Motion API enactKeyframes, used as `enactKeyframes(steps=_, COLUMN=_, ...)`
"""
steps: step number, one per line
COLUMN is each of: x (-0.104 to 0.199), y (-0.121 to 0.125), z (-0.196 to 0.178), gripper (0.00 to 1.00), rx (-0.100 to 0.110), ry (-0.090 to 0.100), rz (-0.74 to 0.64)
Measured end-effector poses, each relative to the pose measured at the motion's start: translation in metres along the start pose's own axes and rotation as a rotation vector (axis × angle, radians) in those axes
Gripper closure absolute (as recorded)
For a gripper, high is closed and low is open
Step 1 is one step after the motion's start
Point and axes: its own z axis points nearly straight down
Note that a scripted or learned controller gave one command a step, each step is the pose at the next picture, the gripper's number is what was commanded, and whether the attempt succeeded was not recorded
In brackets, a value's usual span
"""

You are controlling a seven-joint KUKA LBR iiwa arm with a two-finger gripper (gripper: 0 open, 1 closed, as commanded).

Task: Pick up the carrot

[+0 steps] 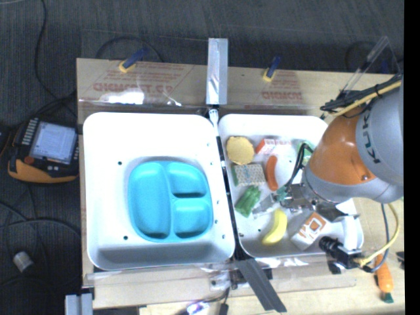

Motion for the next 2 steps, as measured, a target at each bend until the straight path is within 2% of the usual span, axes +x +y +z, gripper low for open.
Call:
enactKeyframes(steps=1, x=-0.044, y=0.029, z=-0.095, gripper=0.00, rx=-0.003, ry=-0.003, rz=0.055)
enactKeyframes(steps=2, x=-0.061, y=-0.004, z=-0.077, gripper=0.00, rx=-0.002, ry=-0.001, rz=-0.006)
